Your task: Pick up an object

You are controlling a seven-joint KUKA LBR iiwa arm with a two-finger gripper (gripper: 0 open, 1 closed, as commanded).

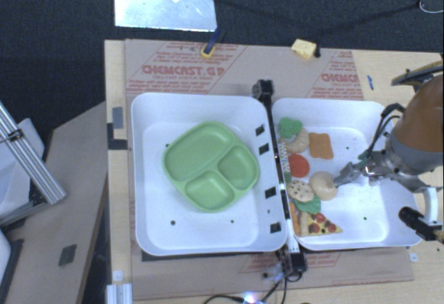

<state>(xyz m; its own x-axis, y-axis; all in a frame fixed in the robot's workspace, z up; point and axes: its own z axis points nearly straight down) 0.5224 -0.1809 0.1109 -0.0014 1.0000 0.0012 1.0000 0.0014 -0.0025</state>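
The right bin (361,226) holds toy food along its left side: a green leafy piece (290,127), a beige lump (297,143), an orange cracker (320,145), a red tomato (299,166), a tan bun (322,185), a speckled cookie (300,191) and a pizza slice (319,226). My gripper (345,176) reaches in from the right, low over the bin, its tip right beside the tan bun. Nothing is visibly lifted.
The left bin (149,226) bears a green divided plate (210,166). A black divider (274,157) runs between the bins. A yellow block (302,48) lies on the cardboard behind the bins. The right half of the right bin is bare floor.
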